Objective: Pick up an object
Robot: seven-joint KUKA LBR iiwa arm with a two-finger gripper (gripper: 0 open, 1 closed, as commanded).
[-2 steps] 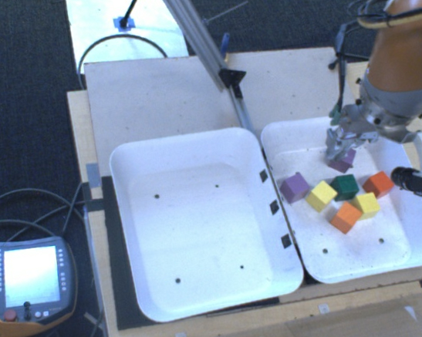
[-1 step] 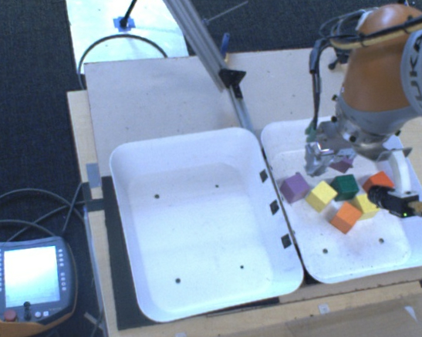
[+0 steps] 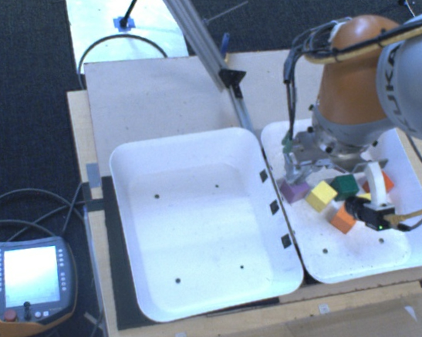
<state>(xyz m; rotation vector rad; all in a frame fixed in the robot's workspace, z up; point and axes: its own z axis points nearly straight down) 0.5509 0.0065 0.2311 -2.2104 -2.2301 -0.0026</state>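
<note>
My gripper (image 3: 295, 169) hangs low over the left part of the right bin (image 3: 364, 259), under the grey and orange wrist. A purple block (image 3: 293, 190) lies just below it, partly hidden by the gripper; I cannot tell whether they touch. To its right sit a yellow block (image 3: 321, 196), a green block (image 3: 346, 185) and an orange block (image 3: 342, 220). A red piece (image 3: 386, 180) shows beside a white part of the tool near the bin's right side.
The left bin (image 3: 185, 152) stands beside the right one, with a dark divider strip between them. A slanted metal rod (image 3: 200, 33) comes down from the top to the bins' back edge. A teach pendant (image 3: 25, 287) lies off the bench at the left.
</note>
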